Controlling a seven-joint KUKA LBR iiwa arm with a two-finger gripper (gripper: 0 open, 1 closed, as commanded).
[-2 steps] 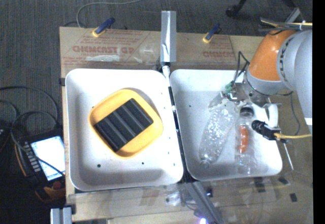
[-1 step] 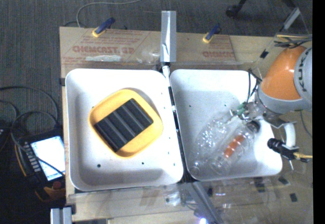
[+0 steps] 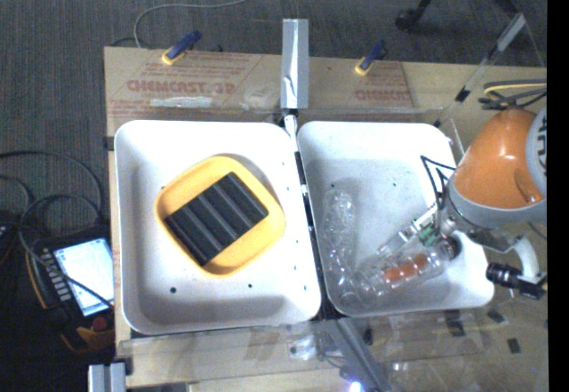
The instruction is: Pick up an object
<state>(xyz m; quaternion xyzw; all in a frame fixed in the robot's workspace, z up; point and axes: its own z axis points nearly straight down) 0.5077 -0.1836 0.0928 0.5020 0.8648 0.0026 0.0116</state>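
1. At the far left, off the worktop [image 3: 178, 84], a handheld device with a lit screen [image 3: 76, 270] lies on the dark floor beside black cables.
2. Toward 9 o'clock sits the left bin [image 3: 133, 150], a shallow white tray. A yellow object with a black ribbed top [image 3: 220, 214] lies near its middle, turned at a slant.
3. Along the back edge of the worktop, two blue-and-yellow clamps [image 3: 180, 47] grip the board at 11 and 1 o'clock, with a grey upright post [image 3: 294, 61] between them.
4. Right of the centre divider lies the right bin [image 3: 373, 146]. Clear crumpled plastic [image 3: 340, 221] rests against its left side at about 5 o'clock.
5. A clear plastic bottle with orange-red contents [image 3: 404, 270] lies on its side at the bin's front, toward 4 o'clock.
6. The claw [image 3: 434, 237] is down by the bottle's right end; whether it is wide or narrow, I cannot tell.
7. At 3 o'clock the arm's orange band [image 3: 498, 164] hangs over the bin's right rim.
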